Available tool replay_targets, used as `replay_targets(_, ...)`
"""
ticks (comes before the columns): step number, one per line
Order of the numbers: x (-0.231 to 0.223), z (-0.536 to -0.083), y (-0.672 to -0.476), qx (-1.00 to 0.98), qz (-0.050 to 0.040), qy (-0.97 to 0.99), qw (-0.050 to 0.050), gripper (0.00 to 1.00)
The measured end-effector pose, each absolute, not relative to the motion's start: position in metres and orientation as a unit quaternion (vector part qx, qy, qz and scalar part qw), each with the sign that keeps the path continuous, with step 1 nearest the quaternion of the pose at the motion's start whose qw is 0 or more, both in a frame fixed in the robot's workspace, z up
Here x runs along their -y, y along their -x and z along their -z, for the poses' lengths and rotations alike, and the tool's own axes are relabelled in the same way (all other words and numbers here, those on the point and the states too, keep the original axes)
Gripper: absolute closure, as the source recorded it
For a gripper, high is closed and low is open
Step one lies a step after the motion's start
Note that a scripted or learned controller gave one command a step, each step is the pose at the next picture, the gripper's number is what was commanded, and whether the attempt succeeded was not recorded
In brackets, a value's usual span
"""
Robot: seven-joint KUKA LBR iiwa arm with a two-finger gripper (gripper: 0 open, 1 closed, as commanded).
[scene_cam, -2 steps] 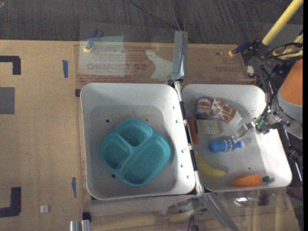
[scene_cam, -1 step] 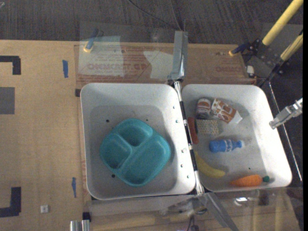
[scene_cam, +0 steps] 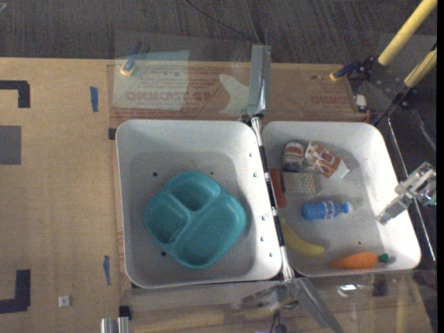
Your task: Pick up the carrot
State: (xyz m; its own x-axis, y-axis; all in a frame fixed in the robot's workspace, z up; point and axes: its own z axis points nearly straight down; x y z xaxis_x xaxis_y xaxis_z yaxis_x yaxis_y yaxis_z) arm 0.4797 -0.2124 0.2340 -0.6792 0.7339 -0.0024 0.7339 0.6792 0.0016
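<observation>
Carrot [scene_cam: 359, 260] at bin's near edge, gripper [scene_cam: 409, 196] apart, right

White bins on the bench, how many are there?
2, side by side. The left bin holds a teal divided plate. The right bin holds the carrot, a banana, a blue bottle and other items.

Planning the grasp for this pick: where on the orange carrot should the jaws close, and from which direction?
Grip the orange carrot at its thick middle, coming straight down from above. It lies flat and lengthwise along the near wall of the right white bin, green tip to the right, so the jaws should close across its width. The gripper hangs at the bin's right rim.
</observation>
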Motion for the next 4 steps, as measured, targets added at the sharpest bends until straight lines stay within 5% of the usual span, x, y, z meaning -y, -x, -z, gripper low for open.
replay_targets(1,0.159,-0.205,-0.481,-0.970,-0.0005,-0.245,0.001,0.00)
replay_targets(2,0.145,-0.236,-0.481,-0.990,0.0001,-0.140,0.004,0.00)
replay_targets(3,0.099,-0.133,-0.480,-0.996,-0.0006,-0.092,0.001,0.00)
replay_targets(4,0.144,-0.089,-0.482,-0.998,-0.0014,-0.055,0.003,0.00)
